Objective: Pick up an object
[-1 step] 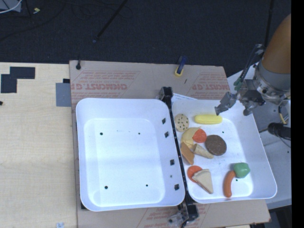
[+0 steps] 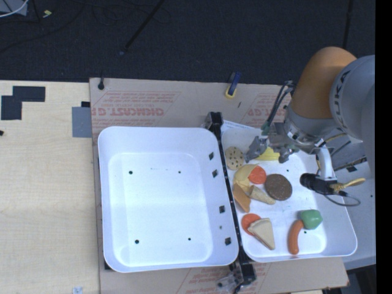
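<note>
Target obj: yellow piece (image 2: pixel 267 155), right bin (image 2: pixel 343 241), upper part, just under gripper (image 2: pixel 268 147).
Gripper: fingers spread, one each side of piece, nothing held yet.
Risk: cookie (image 2: pixel 233 158) & orange disc (image 2: pixel 257 175) close by; fingers may nudge them or slip off a flat piece.
Axis: long side approx left-right; ends unclear.

Robotics lab test bench. Evidence: industrial arm (image 2: pixel 334 97) mounted over two white bins (image 2: pixel 122 256) set on cardboard sheet (image 2: pixel 159 106); toy food (image 2: pixel 269 188) as test pieces; loose cables (image 2: pixel 79 5) on dark floor; black markers (image 2: pixel 21 100) taped on plywood top (image 2: pixel 43 213).
</note>
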Controlling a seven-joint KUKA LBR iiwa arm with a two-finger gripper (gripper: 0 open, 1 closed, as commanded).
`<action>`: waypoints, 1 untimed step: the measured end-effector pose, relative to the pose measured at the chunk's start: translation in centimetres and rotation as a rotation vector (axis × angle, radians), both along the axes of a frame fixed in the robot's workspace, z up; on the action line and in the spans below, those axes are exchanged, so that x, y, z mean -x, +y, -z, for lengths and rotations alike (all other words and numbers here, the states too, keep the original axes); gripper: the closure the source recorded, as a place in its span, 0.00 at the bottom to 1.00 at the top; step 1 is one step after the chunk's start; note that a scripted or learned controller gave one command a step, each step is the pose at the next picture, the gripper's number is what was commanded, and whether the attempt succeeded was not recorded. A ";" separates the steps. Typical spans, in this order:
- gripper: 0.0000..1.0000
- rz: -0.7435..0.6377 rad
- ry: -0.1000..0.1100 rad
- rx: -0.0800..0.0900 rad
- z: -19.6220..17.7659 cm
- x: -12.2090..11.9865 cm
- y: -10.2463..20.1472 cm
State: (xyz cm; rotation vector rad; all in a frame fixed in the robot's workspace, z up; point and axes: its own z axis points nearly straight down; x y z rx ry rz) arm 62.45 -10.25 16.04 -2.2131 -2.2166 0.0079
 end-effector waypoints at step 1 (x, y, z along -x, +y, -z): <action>0.00 -0.002 -0.004 0.002 7.8 -0.9 0.2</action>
